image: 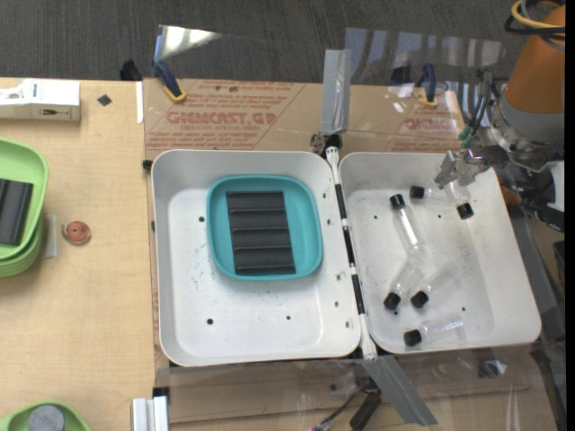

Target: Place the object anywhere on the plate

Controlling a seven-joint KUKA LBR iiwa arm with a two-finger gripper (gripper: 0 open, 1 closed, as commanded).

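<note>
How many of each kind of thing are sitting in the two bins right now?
Teal plate, in the left bin: 1
Black ridged block, on the plate: 1
Clear tubes with black caps, in the right bin: about 5; they are see-through and overlap, so the count is uncertain
Total: about 7

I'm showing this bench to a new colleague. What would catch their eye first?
Most likely the teal plate with a dark ridged insert, sitting in the left bin. Next, the clear black-capped tubes scattered in the right bin, with the gripper hanging over that bin's far right corner.
</note>
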